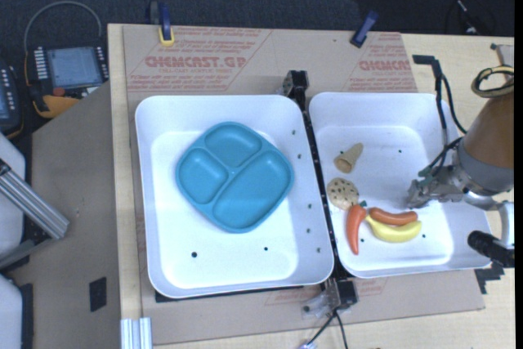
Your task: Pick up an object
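Note:
In the right bin (384, 106) lie a tan cone (350, 157), a round speckled cookie (342, 192), an orange carrot (355, 227), a red sausage (394, 217) and a yellow banana (395, 232). The sausage rests along the banana's top edge. My gripper (426, 192) reaches in from the right, low over the bin floor, just above and right of the sausage. Nothing shows between its fingers. The left bin (163, 249) holds a blue divided plate (235, 176).
Both white bins sit side by side on a cardboard-covered bench, joined by black clamps (296, 82). The arm's grey and orange body (490, 145) hangs over the right bin's right rim. A black cable (441, 98) arcs above it.

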Robot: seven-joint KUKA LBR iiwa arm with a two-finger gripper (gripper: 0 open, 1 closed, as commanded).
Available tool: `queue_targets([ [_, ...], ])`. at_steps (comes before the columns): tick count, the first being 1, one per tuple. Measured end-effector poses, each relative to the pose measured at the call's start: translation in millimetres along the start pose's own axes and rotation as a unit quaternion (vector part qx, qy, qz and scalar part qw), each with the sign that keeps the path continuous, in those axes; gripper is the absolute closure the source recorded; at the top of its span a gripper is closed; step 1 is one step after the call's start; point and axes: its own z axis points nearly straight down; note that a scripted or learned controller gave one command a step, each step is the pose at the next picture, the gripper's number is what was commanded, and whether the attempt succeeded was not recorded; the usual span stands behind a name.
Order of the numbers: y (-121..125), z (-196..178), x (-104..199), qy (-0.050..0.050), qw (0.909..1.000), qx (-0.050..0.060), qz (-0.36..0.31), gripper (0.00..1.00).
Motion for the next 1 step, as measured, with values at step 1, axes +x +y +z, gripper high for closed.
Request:
queue_targets([
  [1,2.0,-63.7,1.6,-0.002,1.0,-0.004,-0.001,1.0],
])
